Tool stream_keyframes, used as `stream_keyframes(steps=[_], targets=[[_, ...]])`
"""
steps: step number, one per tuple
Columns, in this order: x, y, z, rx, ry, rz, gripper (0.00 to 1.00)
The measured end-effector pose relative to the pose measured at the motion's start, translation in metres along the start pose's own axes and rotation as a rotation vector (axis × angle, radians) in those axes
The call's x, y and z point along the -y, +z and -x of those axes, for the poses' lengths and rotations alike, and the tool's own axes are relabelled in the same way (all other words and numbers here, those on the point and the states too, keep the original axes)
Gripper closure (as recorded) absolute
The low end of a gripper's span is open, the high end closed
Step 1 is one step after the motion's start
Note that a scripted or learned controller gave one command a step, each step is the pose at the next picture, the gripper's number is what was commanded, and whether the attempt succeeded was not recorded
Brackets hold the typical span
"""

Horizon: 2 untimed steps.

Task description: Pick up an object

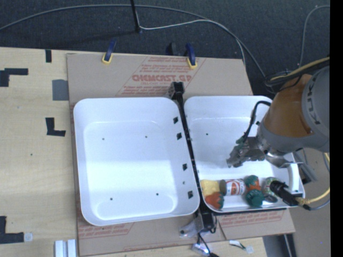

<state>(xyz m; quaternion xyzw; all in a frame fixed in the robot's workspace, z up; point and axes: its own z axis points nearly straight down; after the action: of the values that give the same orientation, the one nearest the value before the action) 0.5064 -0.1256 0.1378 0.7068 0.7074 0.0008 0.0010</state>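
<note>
Pincer [239, 155] on the grey arm hangs low over the bare white floor of the right-hand bin [225, 97]; I cannot tell whether it is apart or together. Red print on the cardboard sheet [155, 73] beneath both bins reads "CHEMCAST". Along the right-hand bin's near wall lies a tight row of small things, just beside the pincer: a yellow piece [210, 186], a red piece [214, 199], a white can [234, 187] with a red label too small to read, and a green lump [254, 198]. The left-hand bin [128, 99] shows a wide, open floor.
</note>
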Motion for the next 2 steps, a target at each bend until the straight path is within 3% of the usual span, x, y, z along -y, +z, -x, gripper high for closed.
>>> stream_keyframes(steps=[2], targets=[[-0.005,-0.086,0.004,0.0,0.001,0.001,1.0]])
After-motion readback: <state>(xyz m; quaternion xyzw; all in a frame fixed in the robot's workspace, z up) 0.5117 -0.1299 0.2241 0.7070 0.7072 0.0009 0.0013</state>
